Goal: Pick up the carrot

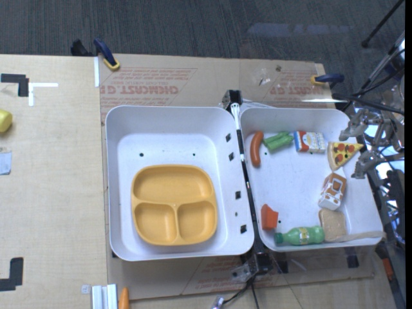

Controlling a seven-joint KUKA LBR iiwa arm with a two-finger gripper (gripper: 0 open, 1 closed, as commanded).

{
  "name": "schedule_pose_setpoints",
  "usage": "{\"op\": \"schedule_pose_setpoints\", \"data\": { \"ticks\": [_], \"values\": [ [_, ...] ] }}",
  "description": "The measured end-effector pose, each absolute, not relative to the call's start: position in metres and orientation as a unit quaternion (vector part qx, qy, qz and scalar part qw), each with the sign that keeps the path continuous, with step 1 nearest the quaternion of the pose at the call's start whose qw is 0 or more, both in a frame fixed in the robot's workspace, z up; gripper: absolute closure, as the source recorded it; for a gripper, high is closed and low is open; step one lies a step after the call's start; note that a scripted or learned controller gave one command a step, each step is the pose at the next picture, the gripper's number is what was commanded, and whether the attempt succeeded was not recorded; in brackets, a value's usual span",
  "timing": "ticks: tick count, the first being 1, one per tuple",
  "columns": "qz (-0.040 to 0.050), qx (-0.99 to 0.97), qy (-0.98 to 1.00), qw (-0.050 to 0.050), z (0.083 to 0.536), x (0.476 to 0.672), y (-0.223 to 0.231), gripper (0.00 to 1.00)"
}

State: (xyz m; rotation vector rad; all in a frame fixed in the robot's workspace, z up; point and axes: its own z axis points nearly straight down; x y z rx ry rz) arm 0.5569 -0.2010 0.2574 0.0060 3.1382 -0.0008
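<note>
Your tabletop (51, 224) is pale wood with a cardboard sheet (193, 82) clamped under two white bins set side by side; dark carpet lies beyond.

Nearest the camera, at about 6 o'clock in the right bin (293, 185), a green bottle (300, 236) lies on its side along the near wall, with a slice of bread (333, 224) touching its 3 o'clock end. The carrot (268, 217), a short orange-red wedge, lies just beside the bottle at roughly 10 o'clock from it, close to the bin's left wall. In my judgement that wall and the bottle leave little room for a pincer to close on it.

In the left bin (167, 140), a yellow divided plate (174, 205) sits near the middle, bearing nothing.

Further back in the right bin, a small carton (333, 192) lies toward 3 o'clock, a pizza slice (344, 152) beyond it, then a row along the far wall: a sausage (256, 149), a green vegetable (278, 141) and a printed packet (311, 141).

The pincer (358, 148) hangs at the right bin's 2 o'clock rim, well apart from the carrot; whether it is released or clenched cannot be told. The pick appears not yet begun.
</note>
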Motion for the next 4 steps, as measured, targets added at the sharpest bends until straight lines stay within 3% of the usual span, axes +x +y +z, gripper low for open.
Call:
{"op": "schedule_pose_setpoints", "data": {
  "ticks": [1, 2, 3, 4],
  "values": [
    [0.0003, -0.005, 1.0, 0.001, 0.147, 0.54, -0.136, 0.0],
    [0.0001, 0.073, 0.997, 0.0, 0.192, 0.5, -0.059, 0.0],
    [0.0001, 0.064, 0.998, 0.001, 0.205, 0.519, 0.021, 0.0],
    [-0.0003, 0.081, 0.997, -0.001, 0.199, 0.487, 0.078, 0.0]
  ]
}}
